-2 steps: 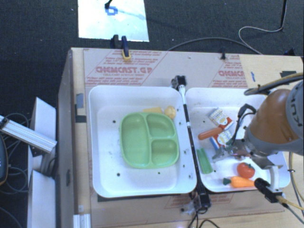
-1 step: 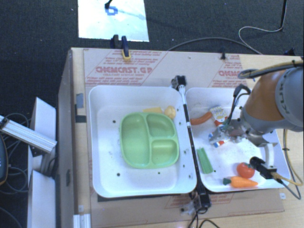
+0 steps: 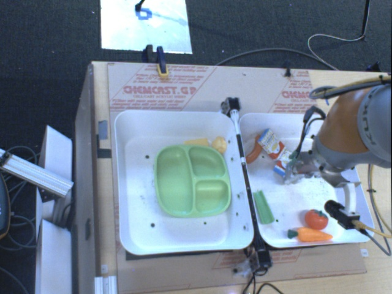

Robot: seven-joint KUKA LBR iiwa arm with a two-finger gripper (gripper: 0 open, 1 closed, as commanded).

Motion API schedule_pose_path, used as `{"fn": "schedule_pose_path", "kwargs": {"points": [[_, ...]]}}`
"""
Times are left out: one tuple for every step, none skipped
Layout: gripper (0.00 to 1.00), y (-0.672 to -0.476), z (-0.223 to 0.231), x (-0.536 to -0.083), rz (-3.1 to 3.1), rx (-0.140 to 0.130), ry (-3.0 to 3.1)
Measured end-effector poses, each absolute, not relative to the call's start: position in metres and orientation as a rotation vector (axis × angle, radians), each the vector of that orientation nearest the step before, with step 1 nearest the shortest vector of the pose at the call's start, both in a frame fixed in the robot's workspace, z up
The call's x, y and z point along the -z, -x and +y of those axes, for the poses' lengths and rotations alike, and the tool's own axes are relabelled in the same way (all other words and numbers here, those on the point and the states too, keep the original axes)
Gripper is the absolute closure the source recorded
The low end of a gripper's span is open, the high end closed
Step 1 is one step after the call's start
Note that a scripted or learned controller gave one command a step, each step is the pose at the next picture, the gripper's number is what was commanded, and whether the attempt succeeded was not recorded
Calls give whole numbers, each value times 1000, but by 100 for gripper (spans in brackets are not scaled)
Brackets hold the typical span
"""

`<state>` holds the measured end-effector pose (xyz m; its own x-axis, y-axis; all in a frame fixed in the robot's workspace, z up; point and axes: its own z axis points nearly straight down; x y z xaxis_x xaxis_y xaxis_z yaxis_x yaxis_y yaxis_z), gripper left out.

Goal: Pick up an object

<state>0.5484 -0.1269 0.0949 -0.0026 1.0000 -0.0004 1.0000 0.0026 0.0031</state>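
My gripper (image 3: 290, 173) reaches down into the right bin (image 3: 306, 239) from the right, its tip among small objects at the bin's middle. Right under the tip lies a small blue and white item (image 3: 280, 169). A red and white packet (image 3: 268, 141) lies further back, beside an orange-red piece (image 3: 252, 152) near the divider. A green stick (image 3: 263, 206) lies toward the front left of that bin. A red tomato (image 3: 316, 218) and an orange carrot (image 3: 311, 234) sit at the front right. The arm hides the fingers.
The left bin (image 3: 131, 182) holds a green divided plate (image 3: 192, 180) with yellow pieces (image 3: 211, 143) behind it. A black clamp (image 3: 231, 106) sits on the divider's far end. Cables run along the bench's right side, and a black fitting (image 3: 340, 214) sticks out by the tomato.
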Motion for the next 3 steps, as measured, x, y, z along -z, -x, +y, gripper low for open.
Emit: {"fn": "schedule_pose_path", "kwargs": {"points": [[0, -548, -127, -95, 2223, -3, -2217], [0, -601, -137, -85, 2223, -2, -2217], [100, -602, -137, -95, 2224, -4, -2213]]}}
